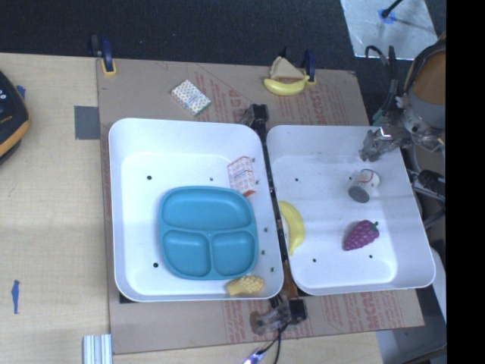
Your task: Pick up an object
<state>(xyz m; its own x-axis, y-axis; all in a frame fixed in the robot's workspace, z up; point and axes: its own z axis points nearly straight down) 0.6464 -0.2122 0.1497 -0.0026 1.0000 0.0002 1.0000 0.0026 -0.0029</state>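
Note:
The right bin (333, 279) holds a purple grape bunch (361, 234), a small grey and white cylinder (361, 186) and a yellow banana (292, 225) against its left wall. My gripper (375, 145) hangs over the bin's far right corner, above and a little right of the cylinder, apart from it. In the left bin (129, 203) lie a blue divided plate (208, 230), a small red and white carton (242, 176) and a yellow piece (245, 284) at the front edge.
Behind the bins, on the cardboard, lie a patterned packet (190, 96) and a yellow toy with a sandwich piece (286, 79). Clamps (258, 115) sit between the bins at front and back. A dark device (9, 112) is at far left.

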